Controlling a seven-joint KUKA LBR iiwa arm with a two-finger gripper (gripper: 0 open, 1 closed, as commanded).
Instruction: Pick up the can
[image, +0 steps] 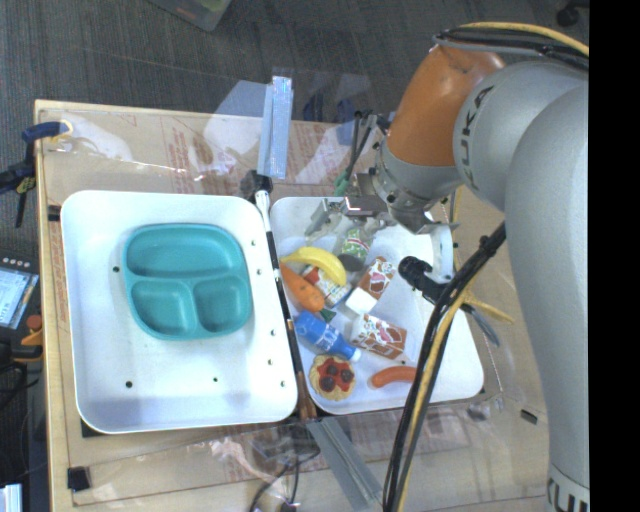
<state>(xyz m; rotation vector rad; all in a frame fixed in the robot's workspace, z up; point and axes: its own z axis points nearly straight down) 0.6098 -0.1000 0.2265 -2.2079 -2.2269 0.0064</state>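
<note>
Two shallow white bins (100, 400) fill our bench; we see the gripper (347, 222) just above the small green-labelled can (354, 243) (beside the yellow banana (318, 262)), finger spacing unclear.

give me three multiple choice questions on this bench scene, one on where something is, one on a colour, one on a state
1. Where does the banana lie?
A. in the right bin
B. in the left bin
C. on the floor

2. What colour is the divided tray in the left bin?
A. red
B. teal
C. black

3. Where is the claw relative to the can?
A. far off over the left bin
B. resting on the teal tray
C. low over the right bin's far end, just above the can

Answers: 1 A, the banana sits among the toy foods in the right bin. 2 B, the tray is plainly teal. 3 C, the wrist hangs right over the can.
</note>
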